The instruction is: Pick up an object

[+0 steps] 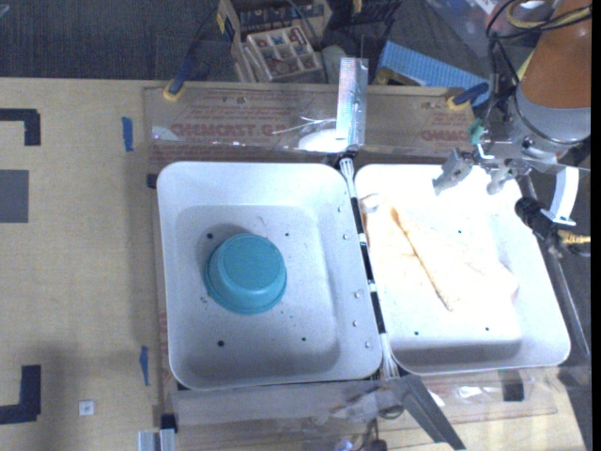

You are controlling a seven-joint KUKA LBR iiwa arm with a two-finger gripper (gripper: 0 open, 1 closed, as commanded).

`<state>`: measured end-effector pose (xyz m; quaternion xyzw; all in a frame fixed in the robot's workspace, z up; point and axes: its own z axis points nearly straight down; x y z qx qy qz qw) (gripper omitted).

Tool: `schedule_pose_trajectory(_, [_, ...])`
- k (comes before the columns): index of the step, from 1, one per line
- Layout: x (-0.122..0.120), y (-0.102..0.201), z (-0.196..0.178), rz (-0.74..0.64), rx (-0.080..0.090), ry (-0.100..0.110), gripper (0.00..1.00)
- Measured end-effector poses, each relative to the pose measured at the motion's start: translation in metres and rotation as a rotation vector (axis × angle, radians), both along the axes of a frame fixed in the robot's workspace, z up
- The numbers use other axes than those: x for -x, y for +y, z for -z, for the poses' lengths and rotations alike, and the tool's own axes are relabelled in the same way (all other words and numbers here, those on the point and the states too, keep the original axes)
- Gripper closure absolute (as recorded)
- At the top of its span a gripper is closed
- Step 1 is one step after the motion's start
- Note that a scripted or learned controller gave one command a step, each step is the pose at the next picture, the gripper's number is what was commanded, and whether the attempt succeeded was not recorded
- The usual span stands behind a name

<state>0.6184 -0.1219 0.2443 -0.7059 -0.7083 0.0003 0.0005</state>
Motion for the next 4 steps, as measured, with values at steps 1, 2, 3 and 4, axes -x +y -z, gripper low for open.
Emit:
schedule_pose_trajectory(1, [0.04,0.017,0.1,-0.158,0.0,-0.001,0.0])
schedule_pose_trajectory(2, [-0.011,0.024,0.155,-0.134,0.003,-0.013,0.0])
schedule_pose_trajectory(3, [-0.012,0.023,0.144,-0.13,0.002,-0.018,1.0])
schedule_pose_trajectory(4, [-0.035,0.044,0.021,-0.045,0.002,-0.003,1.0])
